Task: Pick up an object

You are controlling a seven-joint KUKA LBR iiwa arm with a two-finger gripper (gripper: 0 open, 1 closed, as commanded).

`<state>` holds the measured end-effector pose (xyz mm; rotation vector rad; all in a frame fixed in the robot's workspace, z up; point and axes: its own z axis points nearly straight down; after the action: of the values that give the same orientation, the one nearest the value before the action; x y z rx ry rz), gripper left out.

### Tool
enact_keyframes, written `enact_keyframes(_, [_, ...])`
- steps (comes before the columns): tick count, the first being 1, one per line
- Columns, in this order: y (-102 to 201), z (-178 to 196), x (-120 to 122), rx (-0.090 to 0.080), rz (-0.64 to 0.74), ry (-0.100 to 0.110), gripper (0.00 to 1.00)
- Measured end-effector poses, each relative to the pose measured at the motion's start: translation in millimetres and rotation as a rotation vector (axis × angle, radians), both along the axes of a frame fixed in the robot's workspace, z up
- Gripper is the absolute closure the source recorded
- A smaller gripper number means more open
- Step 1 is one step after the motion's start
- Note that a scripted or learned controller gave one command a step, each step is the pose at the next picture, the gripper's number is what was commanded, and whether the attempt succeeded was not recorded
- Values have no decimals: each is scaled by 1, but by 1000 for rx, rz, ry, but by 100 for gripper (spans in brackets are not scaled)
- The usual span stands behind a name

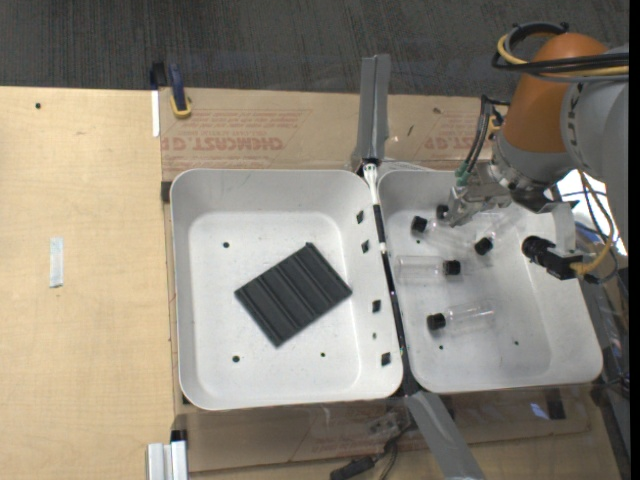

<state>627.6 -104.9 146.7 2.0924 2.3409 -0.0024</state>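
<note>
End effector (462, 211) low in right bin (560, 368), finger state unreadable. I centre over one vial (470, 317), descend straight.

Two white bins (190, 298), one dark ribbed slab (293, 293), and roughly four clear black-capped tubes (460, 318).

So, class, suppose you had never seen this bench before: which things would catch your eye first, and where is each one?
Probably the dark ribbed rectangular panel, lying askew in the middle of the left bin. Next, the arm's orange band at upper right, with the pincer low over the back of the right bin. Clear tubes with black caps lie scattered there.
</note>
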Motion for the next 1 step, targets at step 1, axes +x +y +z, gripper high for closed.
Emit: enact_keyframes(1, [-25, -8, -71, 2, 17, 2, 0])
